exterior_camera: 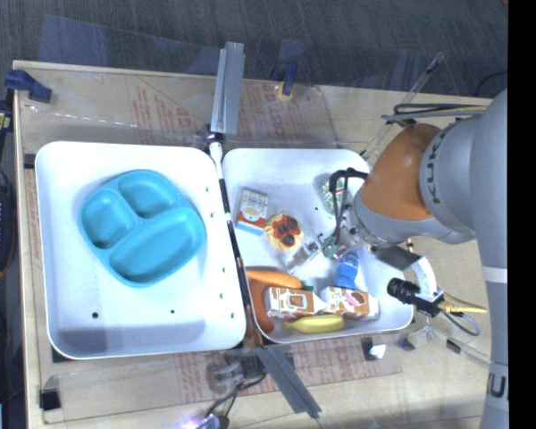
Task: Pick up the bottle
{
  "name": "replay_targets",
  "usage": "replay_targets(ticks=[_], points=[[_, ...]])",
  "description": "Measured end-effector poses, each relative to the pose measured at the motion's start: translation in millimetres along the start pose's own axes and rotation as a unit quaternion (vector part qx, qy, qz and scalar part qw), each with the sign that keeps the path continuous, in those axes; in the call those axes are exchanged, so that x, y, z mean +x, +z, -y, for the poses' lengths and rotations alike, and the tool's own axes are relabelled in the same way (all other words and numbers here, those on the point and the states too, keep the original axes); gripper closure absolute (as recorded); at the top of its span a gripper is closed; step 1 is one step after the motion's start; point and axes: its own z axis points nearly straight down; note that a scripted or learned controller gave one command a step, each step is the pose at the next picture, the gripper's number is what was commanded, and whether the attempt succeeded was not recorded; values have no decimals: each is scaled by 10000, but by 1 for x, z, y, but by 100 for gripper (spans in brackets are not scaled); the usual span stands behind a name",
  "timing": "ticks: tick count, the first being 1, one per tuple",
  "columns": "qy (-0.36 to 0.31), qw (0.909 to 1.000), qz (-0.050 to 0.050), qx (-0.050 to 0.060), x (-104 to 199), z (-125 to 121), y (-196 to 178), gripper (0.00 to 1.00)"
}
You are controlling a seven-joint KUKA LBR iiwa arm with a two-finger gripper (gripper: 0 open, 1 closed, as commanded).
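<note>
— Where is the bottle [320, 304] lying?

— On its side along the near wall of the right bin [286, 164], just above a banana [314, 323] and beside a carrot [270, 279].

— And the gripper [339, 244]?

— It is hanging over the middle of that bin, above a blue item [346, 267]. I cannot tell how its pincer is set.

— The left bin [62, 231]?

— It is holding a blue divided plate [143, 225].

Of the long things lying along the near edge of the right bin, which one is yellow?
The banana, at the very front wall of the right bin. The carrot behind it is orange, and the bottle between them wears a brown and white label.
</note>
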Motion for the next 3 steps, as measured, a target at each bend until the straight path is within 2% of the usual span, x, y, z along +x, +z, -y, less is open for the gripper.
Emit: replay_targets(ticks=[1,2,3], points=[[-20,10000,-5,7,0,-1,-10,100],[-260,9997,19,-15,-10,-19,-107,100],[-1328,9911,36,-20,19,53,-210,100]])
